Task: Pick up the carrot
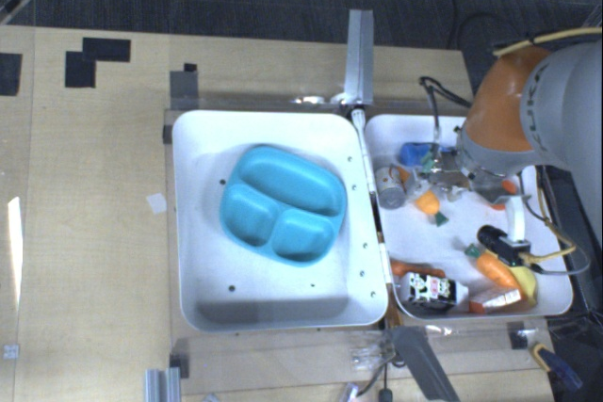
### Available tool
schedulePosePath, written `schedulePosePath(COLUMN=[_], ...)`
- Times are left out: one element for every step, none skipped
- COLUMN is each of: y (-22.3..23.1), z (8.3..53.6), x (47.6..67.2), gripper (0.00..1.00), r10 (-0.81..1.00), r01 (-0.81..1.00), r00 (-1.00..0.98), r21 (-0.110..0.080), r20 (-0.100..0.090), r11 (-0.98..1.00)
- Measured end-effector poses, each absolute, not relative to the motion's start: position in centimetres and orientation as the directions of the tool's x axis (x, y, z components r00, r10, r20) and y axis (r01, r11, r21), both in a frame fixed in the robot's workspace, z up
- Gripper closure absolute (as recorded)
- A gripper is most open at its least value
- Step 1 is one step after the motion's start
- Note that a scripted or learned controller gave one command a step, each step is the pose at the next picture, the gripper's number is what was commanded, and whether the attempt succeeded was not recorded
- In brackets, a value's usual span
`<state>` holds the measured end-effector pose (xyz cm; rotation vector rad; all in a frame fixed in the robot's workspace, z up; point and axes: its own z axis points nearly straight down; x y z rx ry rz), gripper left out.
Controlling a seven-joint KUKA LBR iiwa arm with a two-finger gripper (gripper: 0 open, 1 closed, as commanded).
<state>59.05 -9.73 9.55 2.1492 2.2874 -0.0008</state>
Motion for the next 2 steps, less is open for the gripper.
schedulePosePath(y=[-9.5, -1.1], z=[10.3, 18.2], x=[59.2, 57.7], gripper=[1.00, 1.00], r10=[0.998, 0.987], r01=[0.998, 0.987], r00=[-0.064, 0.159], r21=[0.000, -0.001], r20=[0.000, 0.000], r11=[0.064, -0.159])
